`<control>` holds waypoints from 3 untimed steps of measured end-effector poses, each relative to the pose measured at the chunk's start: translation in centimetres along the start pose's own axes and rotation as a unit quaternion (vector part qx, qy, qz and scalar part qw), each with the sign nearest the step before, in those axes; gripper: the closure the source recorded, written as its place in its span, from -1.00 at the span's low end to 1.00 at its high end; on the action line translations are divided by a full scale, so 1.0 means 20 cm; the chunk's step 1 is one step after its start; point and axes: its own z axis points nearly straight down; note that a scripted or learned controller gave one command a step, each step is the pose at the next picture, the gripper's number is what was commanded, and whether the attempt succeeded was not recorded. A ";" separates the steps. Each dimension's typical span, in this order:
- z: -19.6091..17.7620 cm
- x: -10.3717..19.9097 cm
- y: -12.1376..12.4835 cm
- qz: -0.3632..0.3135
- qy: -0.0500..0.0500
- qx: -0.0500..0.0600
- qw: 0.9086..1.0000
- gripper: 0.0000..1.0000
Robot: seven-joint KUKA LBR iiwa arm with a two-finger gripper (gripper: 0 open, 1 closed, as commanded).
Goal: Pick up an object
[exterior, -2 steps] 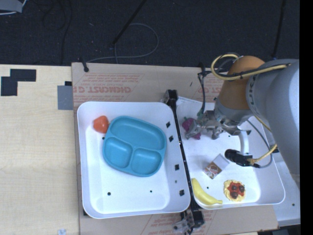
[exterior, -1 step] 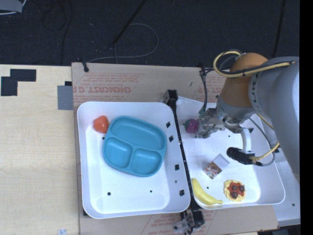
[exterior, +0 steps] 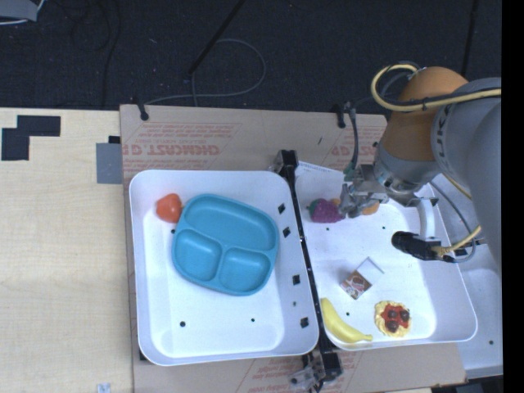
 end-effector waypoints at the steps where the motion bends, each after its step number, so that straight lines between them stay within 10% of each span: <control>1: -0.23 0.03 -0.01 -0.001 0.000 0.000 1.000 1.00; 3: -0.43 0.31 -0.08 -0.003 0.002 0.003 1.000 1.00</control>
